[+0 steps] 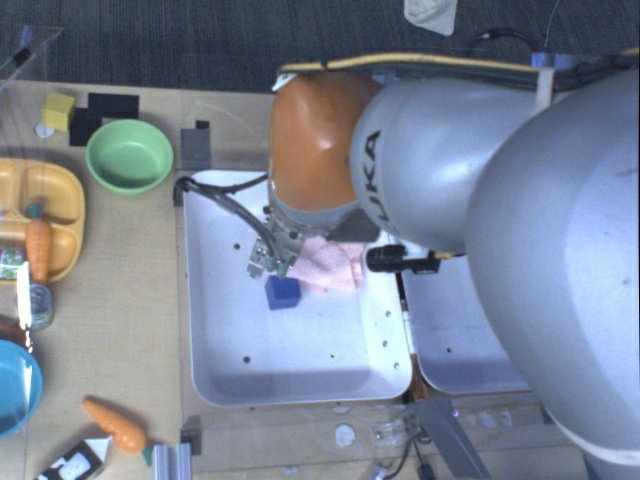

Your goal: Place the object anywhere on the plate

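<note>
A small blue block lies on the floor of the left white bin, near its middle. Right beside it, up and to the right, sits a pale pink plate, partly covered by the arm. The arm's orange band and grey wrist hang over the bin's upper right part. My gripper points down under the wrist, just above the blue block and at the pink plate's left edge. Most of it is hidden by the wrist.
The right bin is mostly under the arm. Left of the bins stand a green bowl, a yellow tray with a carrot, a blue plate and another carrot. A cable runs along the left bin's top.
</note>
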`<state>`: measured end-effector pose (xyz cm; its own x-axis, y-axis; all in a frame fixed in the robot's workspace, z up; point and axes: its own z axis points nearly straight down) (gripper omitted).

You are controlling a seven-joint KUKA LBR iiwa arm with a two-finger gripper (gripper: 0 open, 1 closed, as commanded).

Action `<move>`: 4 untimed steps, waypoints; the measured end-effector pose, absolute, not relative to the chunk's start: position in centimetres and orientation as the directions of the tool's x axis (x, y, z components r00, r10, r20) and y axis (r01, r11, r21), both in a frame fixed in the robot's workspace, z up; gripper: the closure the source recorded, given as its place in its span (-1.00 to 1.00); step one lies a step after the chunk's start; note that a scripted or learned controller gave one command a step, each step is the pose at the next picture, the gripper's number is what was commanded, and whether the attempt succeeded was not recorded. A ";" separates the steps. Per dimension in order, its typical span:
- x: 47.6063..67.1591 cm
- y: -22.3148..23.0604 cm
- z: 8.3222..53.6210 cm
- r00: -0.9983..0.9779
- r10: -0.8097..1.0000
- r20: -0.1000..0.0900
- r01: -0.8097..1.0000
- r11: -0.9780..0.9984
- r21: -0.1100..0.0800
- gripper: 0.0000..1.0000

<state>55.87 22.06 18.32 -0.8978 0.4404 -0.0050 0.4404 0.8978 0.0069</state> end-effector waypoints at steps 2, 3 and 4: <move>58.4 19.1 19.0 -0.933 0.359 -0.005 0.359 0.933 0.006 1.00; 58.2 23.6 9.9 -0.993 0.121 -0.006 0.121 0.993 0.004 1.00; 57.3 19.0 12.5 -1.000 -0.003 0.000 -0.003 1.000 0.014 1.00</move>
<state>57.28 18.98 12.50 -1.0000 -0.0033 -0.0002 -0.0033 0.9999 0.0137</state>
